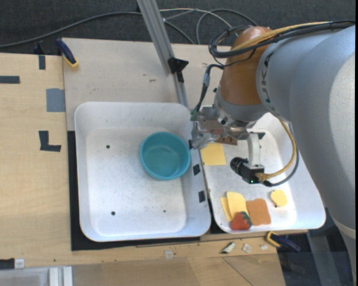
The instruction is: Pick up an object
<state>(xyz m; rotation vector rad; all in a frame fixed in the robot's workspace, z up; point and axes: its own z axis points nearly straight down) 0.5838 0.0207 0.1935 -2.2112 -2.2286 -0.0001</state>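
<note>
My gripper (213, 137) hangs over the far left part of the right bin (298, 219), close to the wall between the two bins. Just below it in the view lies a flat yellow square (213, 155), partly under the gripper's body. Nearer the front of the same bin lie a yellow wedge (232, 202), an orange-brown slab (258, 211), a red strawberry (241, 221) and a small yellow piece (278, 198). A teal bowl (164, 155) sits upright in the left bin (107, 213), near its right side.
The grey arm with its orange band (247, 58) covers the back and right of the right bin. A slanted metal pole (161, 40) stands behind the bins. Black cables run across the back of the bench, and a cable loop with a connector (246, 170) hangs from the wrist.
</note>
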